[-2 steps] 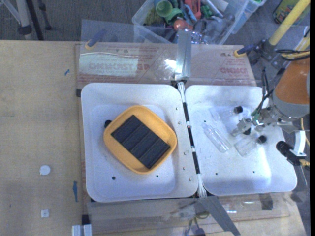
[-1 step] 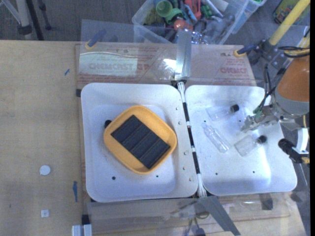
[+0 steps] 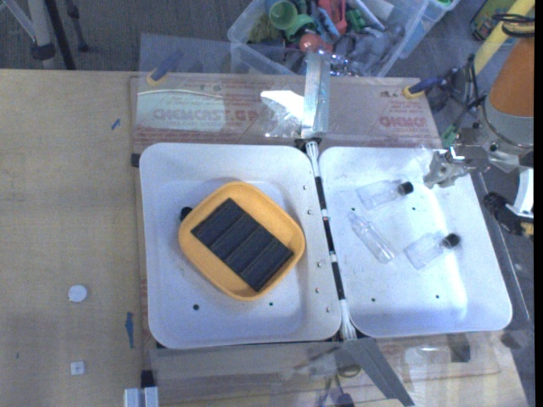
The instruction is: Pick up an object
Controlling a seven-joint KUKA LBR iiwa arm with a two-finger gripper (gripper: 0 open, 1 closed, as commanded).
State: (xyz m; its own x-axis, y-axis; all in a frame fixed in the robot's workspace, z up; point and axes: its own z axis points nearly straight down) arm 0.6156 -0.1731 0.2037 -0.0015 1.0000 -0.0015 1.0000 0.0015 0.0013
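Our claw (image 3: pixel 439 170) hangs at the right bin's (image 3: pixel 484 308) top edge; we cannot tell if it is open. Next we go down to the nearest small clear bottle (image 3: pixel 382 193).

Grey arm (image 3: pixel 509 134) with an orange band — metal wrist hardware, silvery and angular.

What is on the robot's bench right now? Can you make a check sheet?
Surface: two white bins, left bin, right bin, on a wooden bench.
Job's things: yellow tray with dark panels in left bin; three clear bottles in right bin.
Clutter: white disc on bench.
Gripper: gripper above right bin's far edge.
Cables: dark cables near arm.
Surroundings: clear tub of toys behind.
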